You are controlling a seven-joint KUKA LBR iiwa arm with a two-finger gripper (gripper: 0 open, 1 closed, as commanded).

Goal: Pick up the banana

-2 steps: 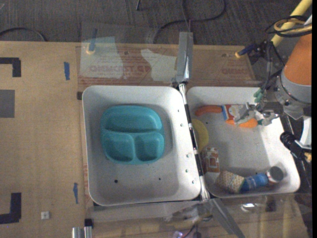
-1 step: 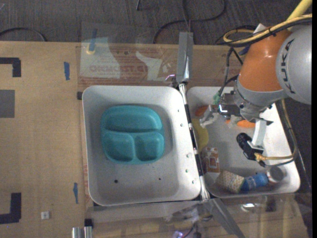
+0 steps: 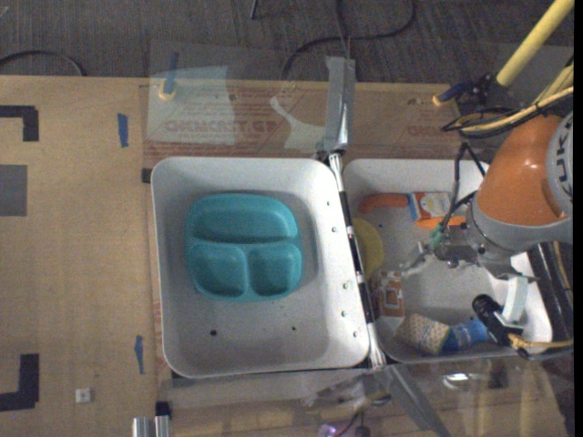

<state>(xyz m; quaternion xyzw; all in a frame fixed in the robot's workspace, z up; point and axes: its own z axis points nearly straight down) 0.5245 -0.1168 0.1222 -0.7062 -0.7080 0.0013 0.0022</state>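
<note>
The banana point(image 3: 368, 246) is a yellow curve lying against the left wall of the right bin point(image 3: 537, 312), partly hidden by the divider between the bins. The grey arm with its orange band point(image 3: 521, 186) reaches in from the right. Its gripper point(image 3: 426, 255) hangs over the middle of the right bin, a short way right of the banana and apart from it. I see nothing held in it.
The left bin point(image 3: 182, 317) holds a teal divided plate point(image 3: 244, 245). In the right bin lie an orange item point(image 3: 386, 202), an orange-and-white box point(image 3: 428, 208), a small brown packet point(image 3: 392, 293), and a tan-and-blue object point(image 3: 435, 334) near the front wall.
</note>
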